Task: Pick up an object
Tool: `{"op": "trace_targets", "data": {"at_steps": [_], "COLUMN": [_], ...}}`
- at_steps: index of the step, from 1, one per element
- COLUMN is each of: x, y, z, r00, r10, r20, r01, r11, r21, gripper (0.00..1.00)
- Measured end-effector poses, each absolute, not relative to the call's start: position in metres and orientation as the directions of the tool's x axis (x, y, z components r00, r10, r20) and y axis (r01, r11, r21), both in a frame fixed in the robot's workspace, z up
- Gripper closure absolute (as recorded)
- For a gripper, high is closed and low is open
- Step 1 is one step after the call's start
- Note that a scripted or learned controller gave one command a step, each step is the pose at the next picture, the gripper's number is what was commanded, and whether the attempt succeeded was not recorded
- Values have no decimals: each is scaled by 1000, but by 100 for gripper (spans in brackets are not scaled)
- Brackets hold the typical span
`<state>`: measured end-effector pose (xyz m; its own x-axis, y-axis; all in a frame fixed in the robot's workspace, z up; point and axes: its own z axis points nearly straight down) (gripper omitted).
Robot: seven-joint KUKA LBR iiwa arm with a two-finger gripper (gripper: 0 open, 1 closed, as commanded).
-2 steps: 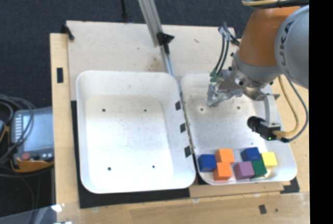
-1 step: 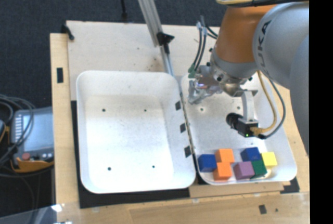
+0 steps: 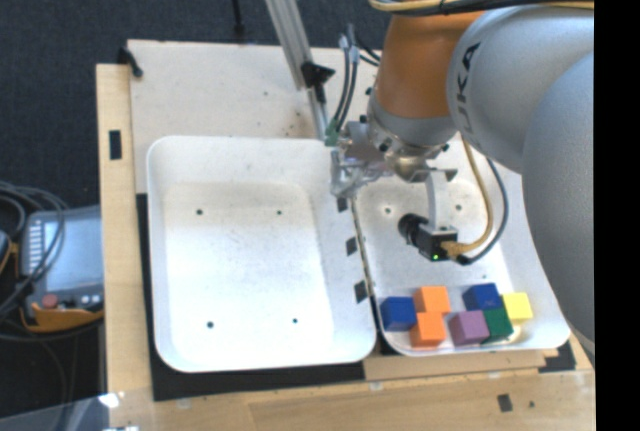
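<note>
Dark carpet surrounds a wooden bench [image 3: 115, 219] bearing two shallow white bins, with the grey-and-orange arm [image 3: 480, 49] reaching in from the right. Its gripper [image 3: 352, 167] hangs over the top-left of the right bin [image 3: 385, 219], beside the divide from the left bin [image 3: 240, 249], and its state cannot be told from this angle. The objects, a cluster of blocks [image 3: 455, 314] in blue, orange, purple, green and yellow, lie well apart from the gripper toward five o'clock in the right bin's near corner, the cluster running nine to three o'clock, nearest the blue block [image 3: 398, 312].
</note>
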<state>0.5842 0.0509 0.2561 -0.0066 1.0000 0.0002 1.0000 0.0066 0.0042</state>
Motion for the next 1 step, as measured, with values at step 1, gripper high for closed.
{"op": "trace_targets", "data": {"at_steps": [1], "x": [580], "y": [99], "z": [255], "r00": [-6], "r10": [1000], "r20": [0], "r01": [1000], "r11": [6], "r21": [6], "gripper": [100]}}
